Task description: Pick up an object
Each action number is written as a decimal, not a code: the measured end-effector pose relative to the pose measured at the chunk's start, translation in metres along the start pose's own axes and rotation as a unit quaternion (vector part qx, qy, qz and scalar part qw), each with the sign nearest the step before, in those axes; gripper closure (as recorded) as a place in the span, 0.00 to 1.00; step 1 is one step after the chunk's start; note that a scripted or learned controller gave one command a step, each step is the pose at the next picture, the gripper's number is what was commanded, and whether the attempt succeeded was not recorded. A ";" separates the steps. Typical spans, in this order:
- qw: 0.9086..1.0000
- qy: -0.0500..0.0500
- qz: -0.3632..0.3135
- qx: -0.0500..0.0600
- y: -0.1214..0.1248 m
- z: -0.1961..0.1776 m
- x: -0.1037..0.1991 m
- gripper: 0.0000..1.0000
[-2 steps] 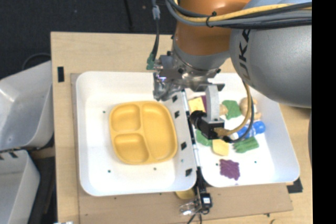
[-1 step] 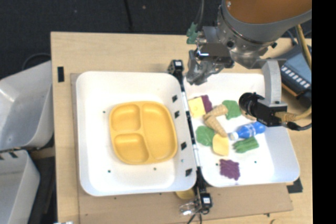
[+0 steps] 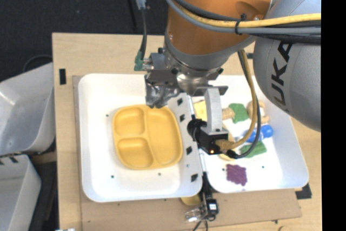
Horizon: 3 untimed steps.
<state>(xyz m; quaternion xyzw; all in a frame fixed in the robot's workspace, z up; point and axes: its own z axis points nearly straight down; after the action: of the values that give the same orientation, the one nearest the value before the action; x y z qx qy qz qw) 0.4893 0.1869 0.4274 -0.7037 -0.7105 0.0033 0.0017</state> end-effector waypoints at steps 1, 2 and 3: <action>1.000 -0.003 0.007 0.005 0.000 0.122 -0.045 1.00; 1.000 0.000 0.007 -0.007 0.001 0.024 -0.104 1.00; 1.000 -0.001 0.001 -0.001 0.002 0.020 -0.100 1.00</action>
<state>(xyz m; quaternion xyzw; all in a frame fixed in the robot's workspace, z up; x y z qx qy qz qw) 0.4922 0.0867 0.4073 -0.7046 -0.7096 0.0033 -0.0002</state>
